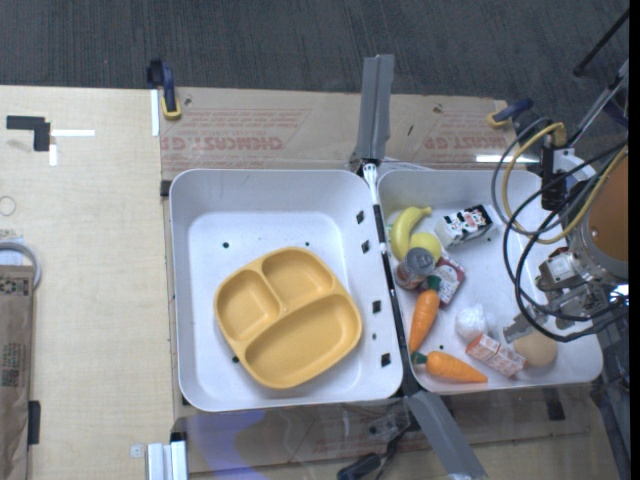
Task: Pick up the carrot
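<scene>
Hovering gripper (552,313) near bin rim (596,360), carrot (424,319) apart

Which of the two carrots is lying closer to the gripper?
The carrot lying crosswise by the right bin's front edge; the other carrot points lengthwise beside the divider, farther from the gripper.

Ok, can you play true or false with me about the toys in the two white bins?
1. The yellow plate sits in the left bin. True.
2. There is only one carrot. False: two lie in the right bin, an upright carrot and a flat carrot near the front edge.
3. The banana lies in the same bin as the carrots. True.
4. The gripper is over the left bin. False: it is at the right bin's right side, near the egg.
5. The plate has food on it. False: its three sections hold nothing.
</scene>
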